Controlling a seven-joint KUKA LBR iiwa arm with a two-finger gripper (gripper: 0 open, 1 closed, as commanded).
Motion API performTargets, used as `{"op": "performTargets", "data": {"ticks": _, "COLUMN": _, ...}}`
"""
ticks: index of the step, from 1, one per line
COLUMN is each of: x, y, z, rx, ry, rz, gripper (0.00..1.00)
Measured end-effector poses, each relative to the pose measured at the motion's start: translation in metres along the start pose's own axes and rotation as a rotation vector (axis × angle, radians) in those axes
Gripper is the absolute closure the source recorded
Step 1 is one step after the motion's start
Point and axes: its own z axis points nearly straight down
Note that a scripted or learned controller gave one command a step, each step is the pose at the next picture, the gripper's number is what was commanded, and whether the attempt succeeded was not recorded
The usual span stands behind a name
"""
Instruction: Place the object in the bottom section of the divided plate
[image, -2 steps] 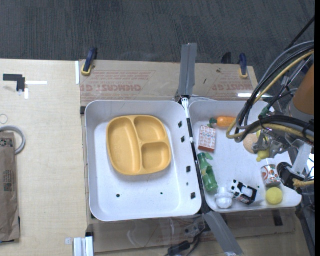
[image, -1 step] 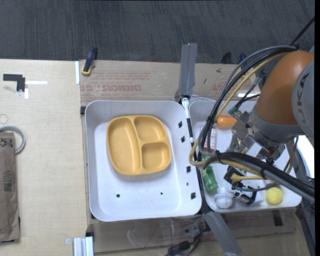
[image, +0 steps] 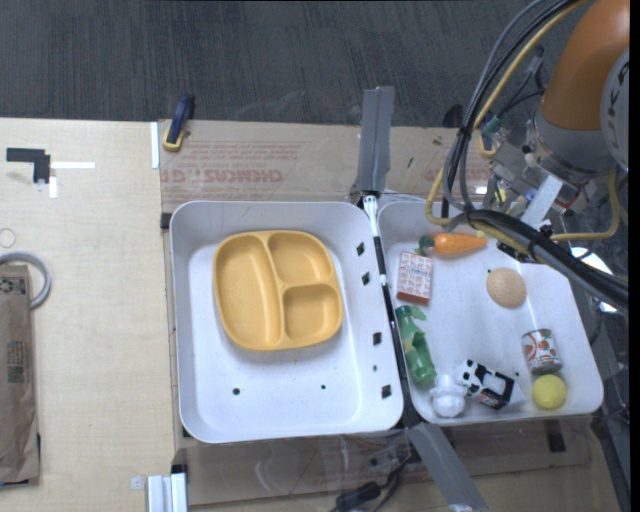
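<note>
My gripper (image: 517, 196) hangs well to the right of the yellow plate (image: 278, 290), over the far edge of the right bin (image: 580, 310), half lost among my own black and yellow cables (image: 470, 130). Whether it is apart or together I cannot tell, and I see nothing in it.

The plate lies flat in the left bin (image: 200, 400), toward that bin's far side. It has one long section on its left and two smaller ones on its right.

All the loose things lie right of the plate, in the right bin. Nearest to the plate are a red-and-white packet (image: 414, 277) and a green thing (image: 415, 345) along the wall between the bins. Farther right lie a carrot (image: 455, 243), a tan egg (image: 507, 288), a small can (image: 540, 350), a yellow ball (image: 548, 391), a black-and-white piece (image: 487, 383) and a white lump (image: 448, 402). Which of them is the task's object I cannot tell.

The bench (image: 90, 300) left of the plate is pale wood. A brown paper bag (image: 18, 370) sits at its left edge. Beyond the plate, a cardboard sheet (image: 260, 165) with red print lies under the bins, a blue-and-yellow tool (image: 180, 122) at its corner. Past that the floor (image: 250, 50) is dark carpet.
</note>
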Motion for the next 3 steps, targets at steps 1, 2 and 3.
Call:
{"op": "performTargets", "data": {"ticks": 1, "x": -0.072, "y": -0.037, "z": -0.053, "rx": 0.0, "ry": 0.001, "rz": 0.009, "gripper": 1.0}}
{"op": "performTargets", "data": {"ticks": 2, "x": -0.099, "y": -0.071, "z": 0.012, "rx": 0.003, "ry": 0.0, "rz": 0.491, "gripper": 1.0}}
{"op": "performTargets", "data": {"ticks": 3, "x": -0.071, "y": -0.01, "z": 0.081, "rx": 0.002, "ry": 0.0, "rz": 0.703, "gripper": 1.0}}
